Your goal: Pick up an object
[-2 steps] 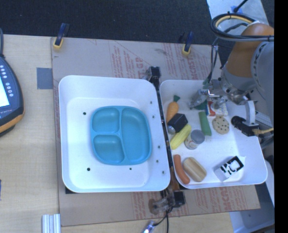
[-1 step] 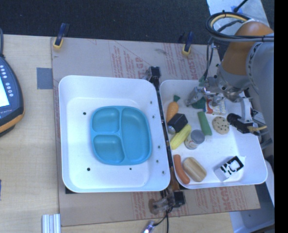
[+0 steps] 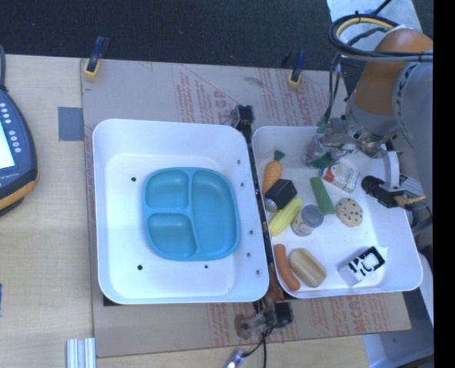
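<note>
You have no single target marked here; the candidates all lie in the right bin [image 3: 411, 278]. Nearest the divider you see a carrot [image 3: 271, 175] with a green top, a small black block [image 3: 280, 193], a yellow corn cob [image 3: 284, 216] and a small grey can [image 3: 310, 218]. Toward the front edge lie a red sausage [image 3: 284, 267] and a tan bread roll [image 3: 307, 267] side by side, and a black-and-white box [image 3: 363, 264] near the front right corner. A green stick [image 3: 322, 194], a chocolate-chip cookie [image 3: 350, 211] and a white-and-red packet [image 3: 341, 176] sit toward the bin's back half.

The gripper [image 3: 325, 148] hangs over the back of the right bin, just beside the packet. You cannot tell from this slant whether its fingers are wide or narrow, and nothing is visibly between them.

The bench is light wood with a sheet of brown cardboard [image 3: 174, 90] under both bins, held at the far edge by clamps. The left bin [image 3: 109, 205] holds a blue divided plate [image 3: 191, 212]. An orange-edged control pendant [image 3: 1, 148] lies at the far left of the bench.

The items are packed close along the divider, with the carrot, block, corn and can touching or nearly so.
</note>
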`<state>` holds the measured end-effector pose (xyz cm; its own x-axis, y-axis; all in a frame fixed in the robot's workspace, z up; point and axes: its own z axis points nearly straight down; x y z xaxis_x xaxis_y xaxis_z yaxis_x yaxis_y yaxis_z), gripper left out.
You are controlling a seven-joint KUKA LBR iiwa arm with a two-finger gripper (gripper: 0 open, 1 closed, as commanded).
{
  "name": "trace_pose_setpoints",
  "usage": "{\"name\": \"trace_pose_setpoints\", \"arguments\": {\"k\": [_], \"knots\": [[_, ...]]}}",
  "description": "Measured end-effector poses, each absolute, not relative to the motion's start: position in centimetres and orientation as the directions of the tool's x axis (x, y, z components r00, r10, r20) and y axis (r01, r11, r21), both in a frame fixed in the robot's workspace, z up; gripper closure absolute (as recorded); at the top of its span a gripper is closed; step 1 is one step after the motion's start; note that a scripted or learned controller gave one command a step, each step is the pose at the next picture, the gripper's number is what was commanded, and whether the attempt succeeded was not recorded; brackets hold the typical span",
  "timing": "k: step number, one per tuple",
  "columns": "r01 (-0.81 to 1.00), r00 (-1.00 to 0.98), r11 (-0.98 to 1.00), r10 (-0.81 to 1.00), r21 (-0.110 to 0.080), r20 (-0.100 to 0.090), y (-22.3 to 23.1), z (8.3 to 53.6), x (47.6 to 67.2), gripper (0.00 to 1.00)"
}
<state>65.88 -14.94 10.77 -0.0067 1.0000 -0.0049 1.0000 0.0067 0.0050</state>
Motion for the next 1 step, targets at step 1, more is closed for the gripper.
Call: {"name": "trace_pose_setpoints", "arguments": {"k": [1], "knots": [[1.000,-0.004,0.004,1.000,-0.002,0.002,-8.49,19.26,63.92,1.00]]}}
